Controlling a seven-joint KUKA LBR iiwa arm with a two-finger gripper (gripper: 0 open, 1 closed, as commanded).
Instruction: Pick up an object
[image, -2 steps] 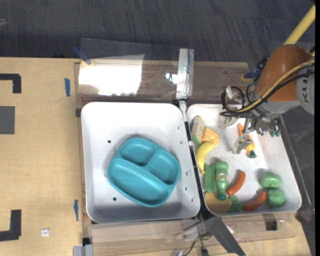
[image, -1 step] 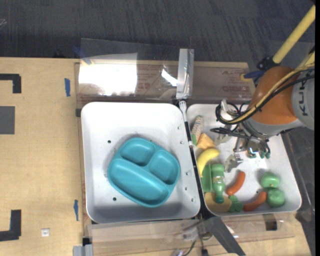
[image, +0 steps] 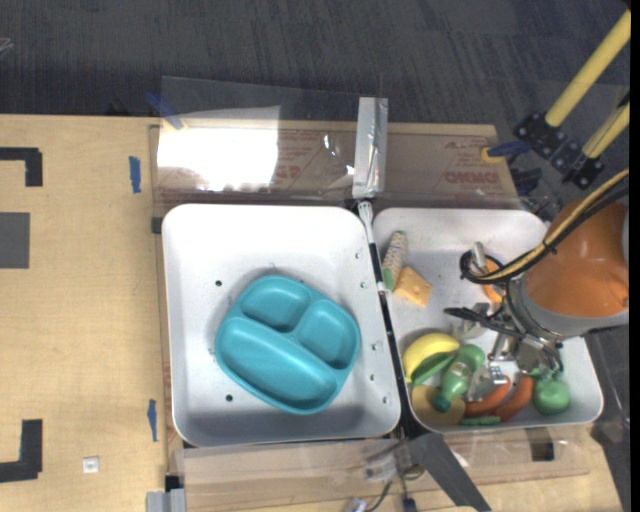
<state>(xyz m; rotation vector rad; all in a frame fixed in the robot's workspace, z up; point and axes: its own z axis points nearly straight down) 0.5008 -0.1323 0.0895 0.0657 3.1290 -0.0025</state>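
Gripper (image: 492, 372) down in right bin (image: 440, 225) over toy-food pile; can't tell pincer state. You want green bottle (image: 455, 381): light, hard, slick — grab mid-body.

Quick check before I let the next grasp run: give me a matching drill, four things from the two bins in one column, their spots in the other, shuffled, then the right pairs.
Things:
1. teal divided plate
2. cheese wedge
3. corn cob
4. gripper

Places:
A. far left corner of the right bin, along the divider
B. low over the toy pile at the near side of the right bin
C. alone in the left bin
D. just nearer the camera than the corn, right bin

Pairs: 1-C, 2-D, 3-A, 4-B
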